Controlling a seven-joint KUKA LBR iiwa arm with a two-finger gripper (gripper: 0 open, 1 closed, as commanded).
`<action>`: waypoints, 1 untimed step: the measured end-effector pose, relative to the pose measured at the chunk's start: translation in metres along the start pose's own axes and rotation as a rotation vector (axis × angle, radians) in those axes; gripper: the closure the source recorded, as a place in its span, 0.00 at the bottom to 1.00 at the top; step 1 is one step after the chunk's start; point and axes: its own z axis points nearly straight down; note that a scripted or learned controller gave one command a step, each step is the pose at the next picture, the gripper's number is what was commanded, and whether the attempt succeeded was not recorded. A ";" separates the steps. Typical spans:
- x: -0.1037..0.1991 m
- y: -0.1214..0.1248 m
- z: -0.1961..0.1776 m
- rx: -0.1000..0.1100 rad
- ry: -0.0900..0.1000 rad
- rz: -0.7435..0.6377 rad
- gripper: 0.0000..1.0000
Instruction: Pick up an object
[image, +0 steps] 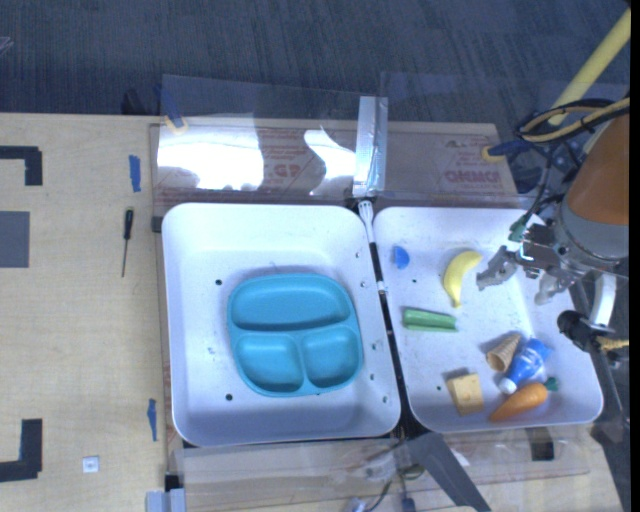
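Two white bins (190, 300) on bench (70, 330)

Arm (600, 200) cut off by the frame's right edge, right bin (590, 400) rim partly hidden beneath it at right, small blue object (400, 258) too small to be identified

Grey arm (600, 225) — orange band, black and yellow cables, metal gripper (520, 275)

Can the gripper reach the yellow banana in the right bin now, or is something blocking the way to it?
Probably yes. The gripper hovers over the right bin, just right of the banana. Nothing lies between them; the green piece sits below the banana, apart from it.
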 end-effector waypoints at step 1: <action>0.038 0.038 0.076 -0.004 0.001 0.169 0.00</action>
